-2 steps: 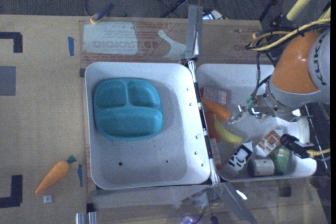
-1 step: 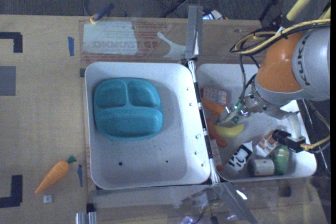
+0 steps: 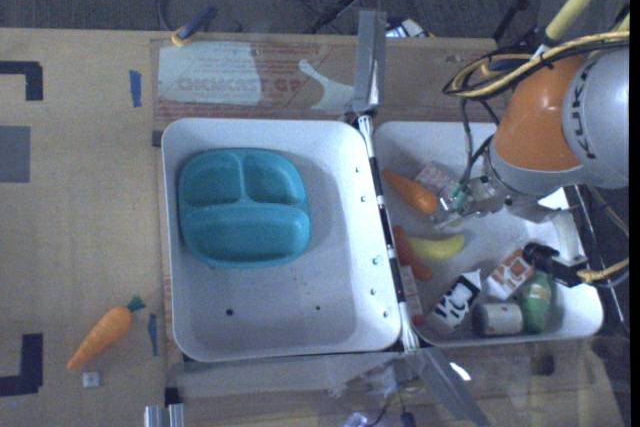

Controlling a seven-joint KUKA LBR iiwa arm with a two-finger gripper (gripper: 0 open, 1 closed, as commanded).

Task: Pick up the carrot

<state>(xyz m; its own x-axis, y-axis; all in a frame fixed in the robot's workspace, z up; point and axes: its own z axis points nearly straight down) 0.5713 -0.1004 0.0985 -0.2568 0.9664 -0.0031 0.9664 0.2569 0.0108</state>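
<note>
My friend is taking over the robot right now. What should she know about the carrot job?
Gripper: low in the right bin, right beside the carrot; hard to tell if its fingers are open or shut.
Carrot: lying in the right bin's upper left part, above the banana. Another carrot lies on the bench left of the left bin.
Done: nothing lifted yet.
Left: grasp the carrot and raise it.

One fixed camera looks down at a slant on the worktop (image 3: 80,245), taking in both white bins (image 3: 340,315) from moderately far, floor along the frame's top.
</note>
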